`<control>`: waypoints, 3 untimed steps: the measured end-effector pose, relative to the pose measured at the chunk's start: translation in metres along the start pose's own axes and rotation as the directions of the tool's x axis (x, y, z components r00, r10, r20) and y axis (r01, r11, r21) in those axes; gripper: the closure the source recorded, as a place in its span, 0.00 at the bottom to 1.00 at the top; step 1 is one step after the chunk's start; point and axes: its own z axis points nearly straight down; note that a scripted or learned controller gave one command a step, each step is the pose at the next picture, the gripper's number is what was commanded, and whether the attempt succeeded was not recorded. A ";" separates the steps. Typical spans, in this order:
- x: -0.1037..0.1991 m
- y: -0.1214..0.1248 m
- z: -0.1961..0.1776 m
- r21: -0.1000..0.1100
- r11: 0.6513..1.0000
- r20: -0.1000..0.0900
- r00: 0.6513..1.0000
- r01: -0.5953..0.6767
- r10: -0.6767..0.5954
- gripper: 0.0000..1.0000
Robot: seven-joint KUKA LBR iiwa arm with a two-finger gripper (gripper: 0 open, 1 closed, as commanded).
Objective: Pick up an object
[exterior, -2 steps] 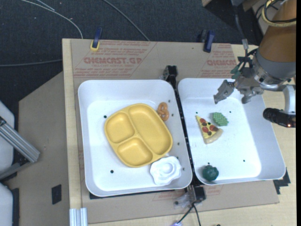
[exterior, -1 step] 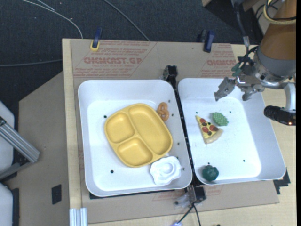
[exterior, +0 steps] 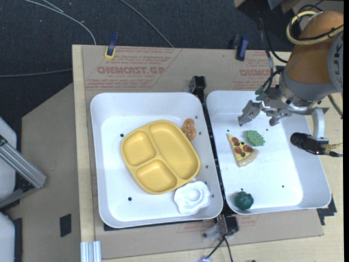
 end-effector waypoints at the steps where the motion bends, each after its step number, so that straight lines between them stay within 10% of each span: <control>1: 0.007 -0.004 0.046 0.000 1.000 0.000 1.000 -0.001 0.001 0.00; 2: 0.007 -0.002 0.089 0.001 1.000 0.000 1.000 0.000 0.000 0.00; 3: 0.007 0.000 0.076 -0.005 1.000 0.001 1.000 -0.001 0.001 1.00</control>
